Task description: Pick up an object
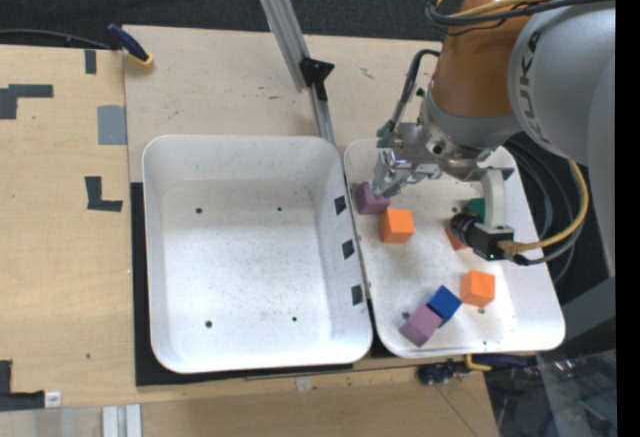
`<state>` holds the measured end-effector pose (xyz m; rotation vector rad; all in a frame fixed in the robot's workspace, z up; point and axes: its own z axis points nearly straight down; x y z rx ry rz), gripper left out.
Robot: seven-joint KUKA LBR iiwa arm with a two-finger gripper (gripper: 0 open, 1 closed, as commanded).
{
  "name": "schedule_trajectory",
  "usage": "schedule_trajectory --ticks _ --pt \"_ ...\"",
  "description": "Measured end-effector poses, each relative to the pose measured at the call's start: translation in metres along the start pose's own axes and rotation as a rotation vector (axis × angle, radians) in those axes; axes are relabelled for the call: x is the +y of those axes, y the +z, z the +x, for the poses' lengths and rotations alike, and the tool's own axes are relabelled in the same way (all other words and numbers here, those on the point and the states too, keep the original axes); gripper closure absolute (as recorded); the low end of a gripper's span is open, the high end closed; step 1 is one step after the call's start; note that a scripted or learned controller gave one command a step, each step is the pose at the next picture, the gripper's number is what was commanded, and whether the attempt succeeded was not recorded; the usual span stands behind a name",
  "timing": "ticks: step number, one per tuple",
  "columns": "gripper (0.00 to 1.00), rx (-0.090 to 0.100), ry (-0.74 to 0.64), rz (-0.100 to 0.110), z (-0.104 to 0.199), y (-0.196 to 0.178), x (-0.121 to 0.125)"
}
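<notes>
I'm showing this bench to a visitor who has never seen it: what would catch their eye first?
First the big grey arm with its orange band, reaching in from the right over the right bin. Its gripper hangs just above a purple block at that bin's left wall. Then the bright blocks scattered there: an orange cube, another orange cube, and a blue block.

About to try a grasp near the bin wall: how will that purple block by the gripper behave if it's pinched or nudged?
The purple block looks rigid with flat faces, so it should slide rather than roll. It sits against the right bin's left wall, so a nudge may jam or tilt it there. The orange cube lies close by and could get bumped.
</notes>
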<state>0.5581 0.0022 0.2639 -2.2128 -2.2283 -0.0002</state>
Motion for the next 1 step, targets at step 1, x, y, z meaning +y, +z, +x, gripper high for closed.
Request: schedule_trajectory --ticks 1 --pt "1.00 -0.001 0.000 0.001 0.0551 0.0162 0.0285"
